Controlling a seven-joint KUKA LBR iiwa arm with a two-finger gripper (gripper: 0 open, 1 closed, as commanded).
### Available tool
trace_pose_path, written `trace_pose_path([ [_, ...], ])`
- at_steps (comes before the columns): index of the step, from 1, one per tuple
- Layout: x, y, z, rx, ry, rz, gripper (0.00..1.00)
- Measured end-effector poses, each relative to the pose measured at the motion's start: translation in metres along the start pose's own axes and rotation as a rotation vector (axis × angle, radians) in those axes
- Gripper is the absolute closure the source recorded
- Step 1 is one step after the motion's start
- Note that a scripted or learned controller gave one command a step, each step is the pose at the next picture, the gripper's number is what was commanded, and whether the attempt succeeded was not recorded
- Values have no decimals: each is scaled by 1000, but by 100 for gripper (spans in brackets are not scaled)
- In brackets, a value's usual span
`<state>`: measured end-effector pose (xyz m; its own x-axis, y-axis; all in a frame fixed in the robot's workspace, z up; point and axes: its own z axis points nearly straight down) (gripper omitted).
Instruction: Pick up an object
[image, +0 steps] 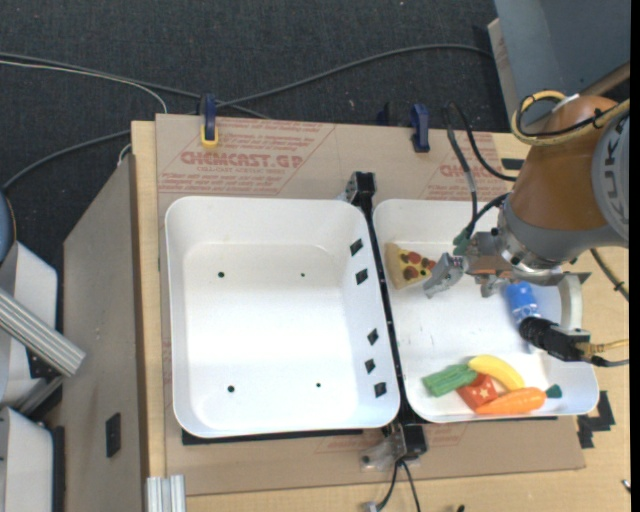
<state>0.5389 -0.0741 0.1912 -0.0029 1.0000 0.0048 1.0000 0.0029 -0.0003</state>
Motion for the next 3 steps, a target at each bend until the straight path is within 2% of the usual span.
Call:
trace_pose_path([
  [1, -39, 42, 112, 4, -5, 5, 0],
  [2, -44, 49, 21, -8, -7, 2, 0],
  [3, -14, 69, -18, -7, -5, -2, 0],
])
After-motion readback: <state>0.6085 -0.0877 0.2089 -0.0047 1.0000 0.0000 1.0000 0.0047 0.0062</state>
